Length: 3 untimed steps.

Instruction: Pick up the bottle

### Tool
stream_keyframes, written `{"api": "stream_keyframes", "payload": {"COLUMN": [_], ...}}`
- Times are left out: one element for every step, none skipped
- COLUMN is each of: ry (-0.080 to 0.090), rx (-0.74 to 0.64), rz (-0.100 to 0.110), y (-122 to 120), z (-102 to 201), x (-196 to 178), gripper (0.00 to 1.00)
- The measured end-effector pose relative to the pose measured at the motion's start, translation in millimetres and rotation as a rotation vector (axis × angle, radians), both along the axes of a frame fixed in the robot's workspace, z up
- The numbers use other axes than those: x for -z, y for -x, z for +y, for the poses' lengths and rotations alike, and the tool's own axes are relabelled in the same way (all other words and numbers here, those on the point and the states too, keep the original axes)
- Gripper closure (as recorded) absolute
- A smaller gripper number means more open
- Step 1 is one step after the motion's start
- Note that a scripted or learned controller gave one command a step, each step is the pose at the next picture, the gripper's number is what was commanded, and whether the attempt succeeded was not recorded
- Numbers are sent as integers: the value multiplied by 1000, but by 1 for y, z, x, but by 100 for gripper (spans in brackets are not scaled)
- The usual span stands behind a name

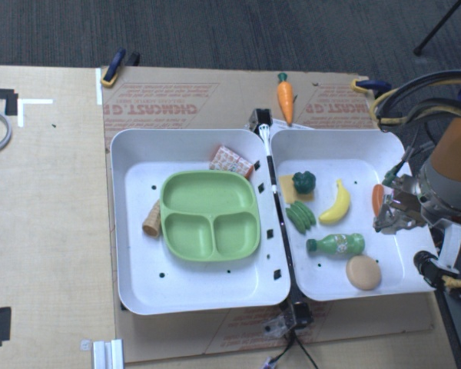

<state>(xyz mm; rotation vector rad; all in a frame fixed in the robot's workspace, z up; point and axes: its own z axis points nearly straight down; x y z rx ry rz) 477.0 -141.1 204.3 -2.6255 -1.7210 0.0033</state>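
Observation:
The bottle [336, 244] is green with a pale label and lies on its side in the right bin [323, 287], cap pointing left. My gripper [389, 223] hovers over that bin's right side, a short way right of and slightly above the bottle, not touching it. Its fingers stand open with nothing between them.
Around the bottle lie a beige bun [363, 272], a banana [335, 202], a green pod [300, 216], broccoli [303, 181] and a red-orange piece [378, 198] beside my gripper. The left bin [131, 283] holds a green divided plate [211, 215]. A carrot [284, 98] lies outside.

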Motion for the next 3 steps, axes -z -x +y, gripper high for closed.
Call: {"api": "stream_keyframes", "payload": {"ry": [3,3,4], "rx": [479,754,873], "rz": [-1,0,0], "y": [0,0,0], "z": [2,19,-34], "x": [-4,-27,-99], "gripper": [100,100,100]}}
